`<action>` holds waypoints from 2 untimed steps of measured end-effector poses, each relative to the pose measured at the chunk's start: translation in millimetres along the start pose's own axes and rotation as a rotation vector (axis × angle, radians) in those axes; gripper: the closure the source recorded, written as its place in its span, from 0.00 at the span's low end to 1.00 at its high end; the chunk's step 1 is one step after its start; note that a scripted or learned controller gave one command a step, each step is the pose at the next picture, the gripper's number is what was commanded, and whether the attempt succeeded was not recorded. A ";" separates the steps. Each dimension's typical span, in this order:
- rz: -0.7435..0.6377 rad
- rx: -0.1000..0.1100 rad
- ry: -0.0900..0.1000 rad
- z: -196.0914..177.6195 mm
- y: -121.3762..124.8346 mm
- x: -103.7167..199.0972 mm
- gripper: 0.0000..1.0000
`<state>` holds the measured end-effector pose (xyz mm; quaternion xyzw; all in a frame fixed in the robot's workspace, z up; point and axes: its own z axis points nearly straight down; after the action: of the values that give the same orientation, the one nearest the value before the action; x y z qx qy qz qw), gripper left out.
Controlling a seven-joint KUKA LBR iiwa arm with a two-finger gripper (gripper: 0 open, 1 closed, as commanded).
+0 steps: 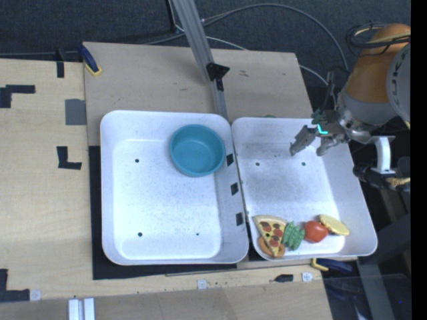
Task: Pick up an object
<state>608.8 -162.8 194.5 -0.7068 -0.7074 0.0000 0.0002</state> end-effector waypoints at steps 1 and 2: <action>0.000 0.000 0.000 0.1 -0.1 0.0 0.00; 0.000 0.005 0.001 60.1 -8.4 2.3 0.00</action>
<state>600.4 -160.5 134.4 -0.7069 -0.7073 0.0016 0.0023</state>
